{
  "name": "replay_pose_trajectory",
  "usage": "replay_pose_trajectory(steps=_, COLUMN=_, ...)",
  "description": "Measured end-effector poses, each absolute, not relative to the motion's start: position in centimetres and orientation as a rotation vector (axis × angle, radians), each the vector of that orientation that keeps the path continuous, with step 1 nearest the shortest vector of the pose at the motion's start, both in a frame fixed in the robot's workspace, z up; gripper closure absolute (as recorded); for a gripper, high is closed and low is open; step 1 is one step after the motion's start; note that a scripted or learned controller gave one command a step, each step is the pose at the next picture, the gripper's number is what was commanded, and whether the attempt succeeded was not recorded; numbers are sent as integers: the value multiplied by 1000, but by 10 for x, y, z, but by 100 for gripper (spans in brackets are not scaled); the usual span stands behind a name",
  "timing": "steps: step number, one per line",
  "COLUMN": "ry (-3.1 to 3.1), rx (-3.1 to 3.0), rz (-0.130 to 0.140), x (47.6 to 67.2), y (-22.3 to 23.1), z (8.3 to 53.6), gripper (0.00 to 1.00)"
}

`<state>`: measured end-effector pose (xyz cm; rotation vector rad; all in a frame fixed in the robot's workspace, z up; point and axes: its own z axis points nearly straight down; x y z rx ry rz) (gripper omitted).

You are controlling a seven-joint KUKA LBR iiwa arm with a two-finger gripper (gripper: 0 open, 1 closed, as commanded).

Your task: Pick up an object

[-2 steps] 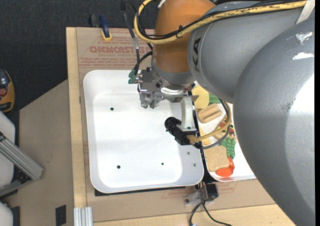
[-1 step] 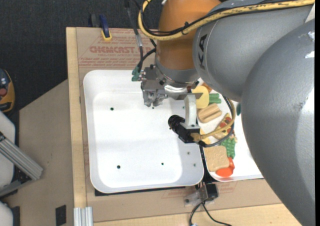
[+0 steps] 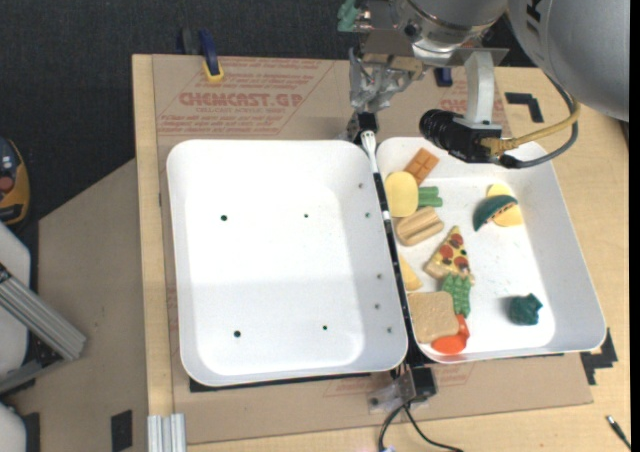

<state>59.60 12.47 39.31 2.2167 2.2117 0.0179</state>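
Objects for picking all lie in the right bin (image 3: 560,240), right of centre in the frame; none is lifted yet, so I judge the task barely begun. My gripper (image 3: 372,90) hangs at upper centre, above the bench just beyond the far rims of both bins, and I cannot tell how it is set, though nothing shows in it. Nearest it, at the bin's upper left, sit an orange waffle piece (image 3: 423,163) and a yellow toy (image 3: 401,193). Further down come a pizza slice (image 3: 449,256) and a toast slice (image 3: 434,315). The left bin (image 3: 190,240) fills the frame's middle left. Left to do: descend, grasp, lift.
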Motion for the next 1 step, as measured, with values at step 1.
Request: replay_pose_trajectory(steps=1, ry=2216, rx=2229, rz=-4, x=563, y=2, z=404, gripper=100)
